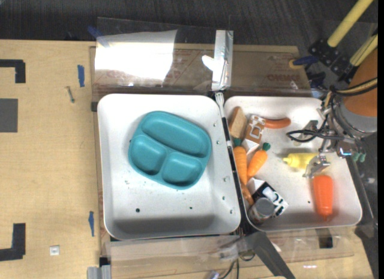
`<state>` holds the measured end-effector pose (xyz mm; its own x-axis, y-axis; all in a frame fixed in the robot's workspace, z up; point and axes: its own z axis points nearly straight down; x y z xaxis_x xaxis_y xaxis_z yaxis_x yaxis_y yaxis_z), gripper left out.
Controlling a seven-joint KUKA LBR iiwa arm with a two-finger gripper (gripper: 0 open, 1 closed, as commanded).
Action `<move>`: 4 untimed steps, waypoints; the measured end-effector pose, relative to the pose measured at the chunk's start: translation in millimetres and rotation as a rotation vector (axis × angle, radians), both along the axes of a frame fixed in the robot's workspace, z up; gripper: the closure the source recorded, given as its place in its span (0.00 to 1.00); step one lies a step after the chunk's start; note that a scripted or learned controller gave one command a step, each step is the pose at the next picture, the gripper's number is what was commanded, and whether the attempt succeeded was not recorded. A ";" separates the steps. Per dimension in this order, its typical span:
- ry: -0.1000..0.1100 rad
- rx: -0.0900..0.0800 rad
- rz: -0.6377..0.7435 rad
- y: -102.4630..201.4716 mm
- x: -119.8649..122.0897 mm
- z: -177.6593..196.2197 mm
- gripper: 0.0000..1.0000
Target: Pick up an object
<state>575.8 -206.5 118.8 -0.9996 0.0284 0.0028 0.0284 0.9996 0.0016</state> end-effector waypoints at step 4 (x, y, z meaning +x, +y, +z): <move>-0.019 -0.005 -0.303 -17.1 -10.7 160.6 1.00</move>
